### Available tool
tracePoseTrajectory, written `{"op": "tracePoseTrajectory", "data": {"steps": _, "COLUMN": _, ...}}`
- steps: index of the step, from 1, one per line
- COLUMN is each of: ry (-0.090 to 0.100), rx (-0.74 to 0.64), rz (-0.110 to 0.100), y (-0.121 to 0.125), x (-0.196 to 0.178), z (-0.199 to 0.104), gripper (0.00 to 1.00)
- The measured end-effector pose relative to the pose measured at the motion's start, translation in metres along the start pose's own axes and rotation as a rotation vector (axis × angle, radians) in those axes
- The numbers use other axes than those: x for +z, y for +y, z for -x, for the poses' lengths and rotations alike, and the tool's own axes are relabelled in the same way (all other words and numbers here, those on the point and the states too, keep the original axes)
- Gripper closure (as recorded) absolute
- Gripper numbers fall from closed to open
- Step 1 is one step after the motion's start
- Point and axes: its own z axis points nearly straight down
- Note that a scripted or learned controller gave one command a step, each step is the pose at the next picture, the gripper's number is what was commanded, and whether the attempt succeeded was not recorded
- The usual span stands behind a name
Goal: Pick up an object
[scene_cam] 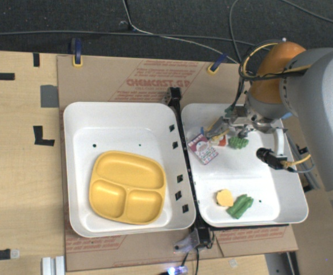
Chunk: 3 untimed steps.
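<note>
Step in hand looks like the approach: gripper [230, 129] sits low over the right bin [289, 208], at about 12 o'clock of its floor, right by a cluster of items. Nothing visibly between the fingers, and how far apart they stand is not readable from this angle, so cannot tell.

Candidate objects in the right bin:
- pink patterned packet [203, 149], just at 8 o'clock of the gripper, near the bin's left wall
- small green piece [238, 142], just at 5 o'clock of the gripper, possibly touching it
- yellow round piece [224, 198] and green elongated piece [240, 205], side by side at 6 o'clock of the bin, well apart from the gripper

Left bin [75, 119] carries a yellow divided tray [127, 187], untouched.

Arm pose: comes in from 3 o'clock, orange band [275, 67] above the wrist, wrist pitched down into the bin's far end.

Next move, my read: centre on one item, packet or small green piece, descend fully, close, lift straight. Cluttered spot, so risk of nudging a neighbour.
</note>
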Motion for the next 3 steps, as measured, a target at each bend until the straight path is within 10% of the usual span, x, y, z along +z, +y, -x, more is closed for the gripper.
{"op": "tracePoseTrajectory", "data": {"steps": 1, "ry": 0.0, "rx": 0.002, "rz": 0.001, "y": 0.001, "x": -0.013, "z": 0.0, "gripper": 1.0}}
{"op": "tracePoseTrajectory", "data": {"steps": 3, "ry": 0.004, "rx": 0.003, "rz": -0.011, "y": 0.012, "x": -0.117, "z": 0.005, "gripper": 1.0}}
